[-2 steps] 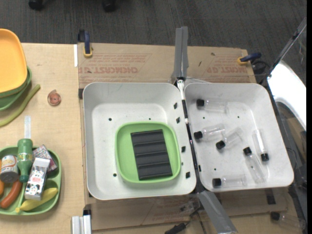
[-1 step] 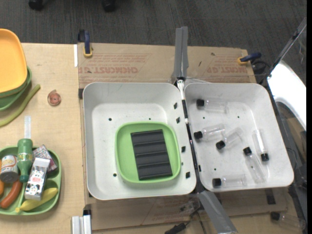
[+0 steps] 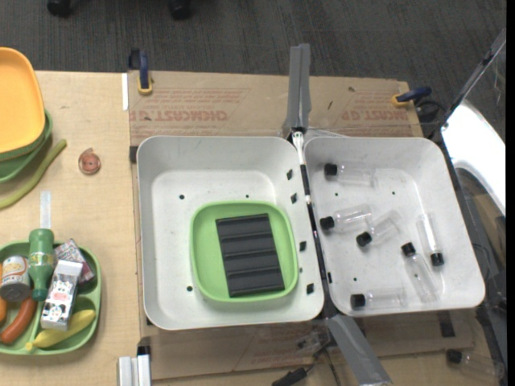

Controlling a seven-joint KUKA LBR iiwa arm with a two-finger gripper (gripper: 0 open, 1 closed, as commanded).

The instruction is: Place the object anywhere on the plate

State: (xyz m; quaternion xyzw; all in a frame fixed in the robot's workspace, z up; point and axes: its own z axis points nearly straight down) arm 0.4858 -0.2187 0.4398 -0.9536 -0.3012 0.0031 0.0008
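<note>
Plate in left bin, vials in right bin

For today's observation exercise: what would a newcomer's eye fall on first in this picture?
First, the green plate in the left bin, with a dark ribbed block lying on it. Next, the clear vials with black caps scattered across the right bin. Then the yellow plates and the toy food tray at the left edge.

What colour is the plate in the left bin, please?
The plate is light green, with a dark grey ribbed block lying on it, seen in the camera view.
</note>
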